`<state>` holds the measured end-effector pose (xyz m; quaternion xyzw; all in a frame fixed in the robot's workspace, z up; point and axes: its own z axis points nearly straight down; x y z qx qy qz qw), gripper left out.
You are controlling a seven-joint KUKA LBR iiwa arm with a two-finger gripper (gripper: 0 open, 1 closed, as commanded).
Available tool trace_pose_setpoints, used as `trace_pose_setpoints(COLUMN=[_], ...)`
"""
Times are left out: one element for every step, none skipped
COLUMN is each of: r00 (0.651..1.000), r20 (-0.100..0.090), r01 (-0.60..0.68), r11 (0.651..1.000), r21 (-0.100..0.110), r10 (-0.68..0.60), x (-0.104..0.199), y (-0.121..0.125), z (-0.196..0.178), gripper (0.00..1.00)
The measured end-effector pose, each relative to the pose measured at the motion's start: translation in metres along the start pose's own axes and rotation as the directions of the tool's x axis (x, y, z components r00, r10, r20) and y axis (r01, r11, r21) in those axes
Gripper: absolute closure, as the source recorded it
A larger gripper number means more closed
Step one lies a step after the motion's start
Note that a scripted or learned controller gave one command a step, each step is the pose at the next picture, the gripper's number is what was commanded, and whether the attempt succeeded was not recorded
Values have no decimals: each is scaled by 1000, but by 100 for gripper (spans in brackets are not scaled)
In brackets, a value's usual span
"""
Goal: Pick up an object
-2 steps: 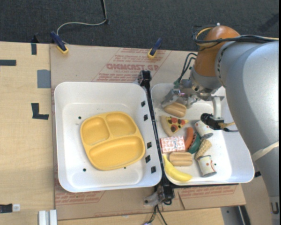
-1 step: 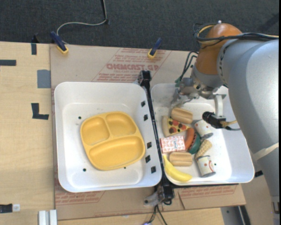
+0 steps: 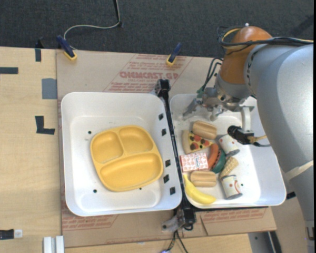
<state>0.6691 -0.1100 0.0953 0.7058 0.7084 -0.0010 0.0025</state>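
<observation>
1. The gripper (image 3: 203,105) hangs over the right bin (image 3: 268,186), its fingers spread with nothing between them.
2. At its five o'clock, close by, lies a hot dog (image 3: 204,129); beyond it sit the pizza slice (image 3: 195,141) and banana (image 3: 199,193).
3. The toys are crowded, so I'd expect a finger to land on a neighbour and close on air.

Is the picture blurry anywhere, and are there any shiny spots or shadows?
Camera view: mostly sharp; the yellow tray is clear, the big grey arm close to the camera looks soft; light is even, with faint shadows along the left bin walls and no strong glare.
</observation>
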Motion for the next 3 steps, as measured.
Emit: trace_pose_setpoints(r00=[1000, 1000, 1000], r20=[-2, -2, -6], r01=[-3, -3, -1], r11=[1000, 1000, 1000], r21=[0, 0, 3], r10=[3, 3, 1], x=[13, 13, 55], y=[-35, -35, -111], z=[9, 0, -89], gripper=[0, 100, 100])
